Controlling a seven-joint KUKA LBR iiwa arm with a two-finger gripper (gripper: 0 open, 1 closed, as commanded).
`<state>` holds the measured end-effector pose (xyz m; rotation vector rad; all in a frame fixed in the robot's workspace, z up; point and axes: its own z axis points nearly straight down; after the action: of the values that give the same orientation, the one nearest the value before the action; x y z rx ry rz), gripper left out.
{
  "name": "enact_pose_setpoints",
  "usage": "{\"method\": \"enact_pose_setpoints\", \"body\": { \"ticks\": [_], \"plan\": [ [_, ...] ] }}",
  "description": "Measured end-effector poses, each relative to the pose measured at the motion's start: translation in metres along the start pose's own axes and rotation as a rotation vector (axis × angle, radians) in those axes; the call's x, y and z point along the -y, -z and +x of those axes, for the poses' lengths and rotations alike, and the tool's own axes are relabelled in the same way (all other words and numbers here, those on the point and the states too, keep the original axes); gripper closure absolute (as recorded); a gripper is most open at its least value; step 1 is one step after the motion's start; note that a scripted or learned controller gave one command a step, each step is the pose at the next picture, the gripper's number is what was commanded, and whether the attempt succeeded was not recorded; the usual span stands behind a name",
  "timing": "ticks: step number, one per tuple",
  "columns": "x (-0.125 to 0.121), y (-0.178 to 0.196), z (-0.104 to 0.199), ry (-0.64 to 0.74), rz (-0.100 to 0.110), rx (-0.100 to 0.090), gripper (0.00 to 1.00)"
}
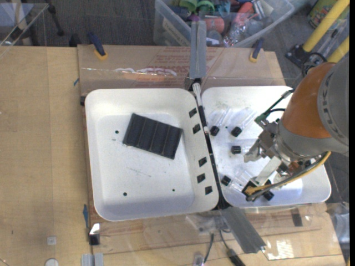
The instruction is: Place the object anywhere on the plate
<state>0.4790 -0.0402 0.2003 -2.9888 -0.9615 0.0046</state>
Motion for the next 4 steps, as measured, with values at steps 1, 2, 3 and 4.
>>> {"method": "enact_pose_setpoints", "body": {
  "ticks": [1,2,3,4],
  "plan": [
    [-0.029,-0.017,0.034,0.117,-0.002,0.0,0.0],
    [0.013,0.078,0.021,0.449,-0.002,0.0,0.0],
    [0.004,0.113,0.004,0.637,-0.004,0.0,0.0],
    [0.005,0.123,0.005,0.64,-0.004,0.001,1.0]
  ]
}}
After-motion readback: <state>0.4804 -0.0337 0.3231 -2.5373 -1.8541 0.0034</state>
